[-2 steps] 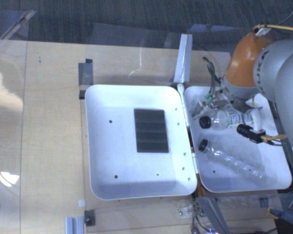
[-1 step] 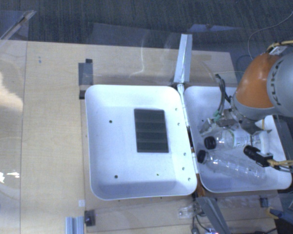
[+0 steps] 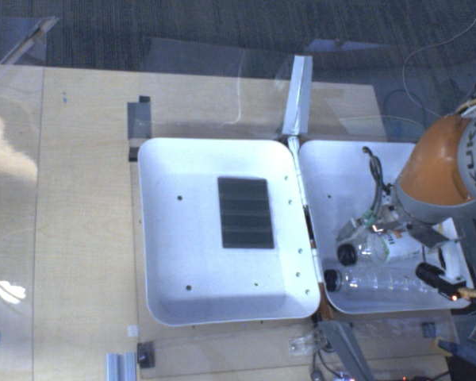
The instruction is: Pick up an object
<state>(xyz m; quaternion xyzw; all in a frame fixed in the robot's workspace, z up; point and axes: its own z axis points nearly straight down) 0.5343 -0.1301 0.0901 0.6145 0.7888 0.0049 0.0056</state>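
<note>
Where the arm [image 3: 440, 173] reaches into the right bin [image 3: 333, 165], you see two clear plastic bottles: the front bottle [image 3: 381, 280] lies flat, long axis left-right, black cap pointing left; the other bottle [image 3: 373, 248] sits beneath the gripper [image 3: 378, 225]

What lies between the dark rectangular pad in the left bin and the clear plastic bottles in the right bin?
In the camera view, bare white floor of the left bin, then the two bins' adjoining rims, separate the dark pad from the clear bottles.
</note>
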